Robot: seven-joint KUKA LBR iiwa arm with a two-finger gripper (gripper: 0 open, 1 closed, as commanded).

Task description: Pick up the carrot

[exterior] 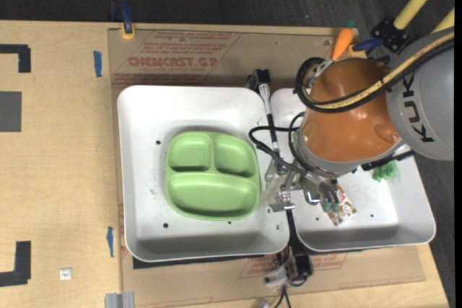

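Hovering low over the inner edge of the right bin (404, 227), the gripper (299, 191) is too cluttered to tell its state; the carrot (342, 44) lies well behind it, on the bench beyond the bin's far rim, long axis pointing away.

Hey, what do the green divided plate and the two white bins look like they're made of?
The green plate looks like matte molded plastic: even color, soft rounded dividers. The white bins look like smooth glossy plastic with rounded corners, though coated metal is possible.
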